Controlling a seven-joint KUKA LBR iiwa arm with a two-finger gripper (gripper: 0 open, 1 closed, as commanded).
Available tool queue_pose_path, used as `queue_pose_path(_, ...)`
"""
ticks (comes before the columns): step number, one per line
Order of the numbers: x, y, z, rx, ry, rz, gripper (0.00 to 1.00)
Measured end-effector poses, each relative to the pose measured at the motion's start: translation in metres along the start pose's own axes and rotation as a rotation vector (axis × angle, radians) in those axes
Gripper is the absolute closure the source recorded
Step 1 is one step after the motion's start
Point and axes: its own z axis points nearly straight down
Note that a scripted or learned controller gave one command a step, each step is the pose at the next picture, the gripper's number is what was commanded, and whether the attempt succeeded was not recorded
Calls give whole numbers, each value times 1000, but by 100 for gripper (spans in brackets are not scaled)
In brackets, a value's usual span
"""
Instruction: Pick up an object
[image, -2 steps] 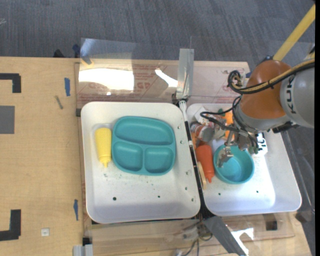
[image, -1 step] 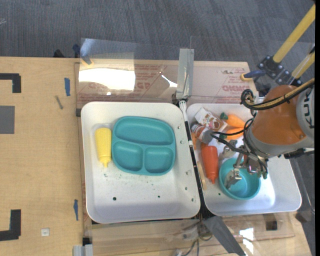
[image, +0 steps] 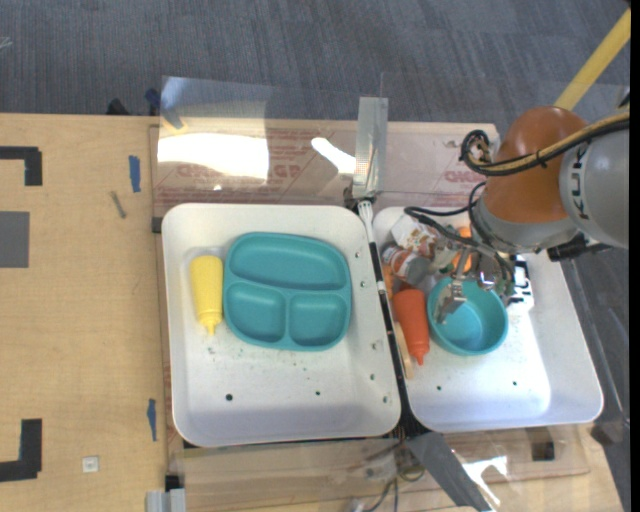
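Note:
My gripper (image: 478, 287) hangs low over the far rim of a teal bowl (image: 470, 325) in the right bin (image: 520, 395), under the grey arm's orange band. An orange carrot (image: 412, 322) lies along the bowl's left side, touching it. Behind the carrot is a cluster of white-and-orange items (image: 412, 250), partly hidden by cables and the wrist. In the left bin (image: 280, 405) lie a teal divided plate (image: 288, 290) and a yellow squeeze bottle (image: 207, 290) just left of it. I see nothing held.
The wall between the two bins (image: 385, 330) runs right beside the carrot. A clear plastic panel and a metal bracket (image: 370, 150) stand behind the bins. The wooden bench (image: 70, 300) stretches to the left.

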Motion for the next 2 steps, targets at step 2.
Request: queue_pose_path(2,-13,0,-1,4,43,185,0)
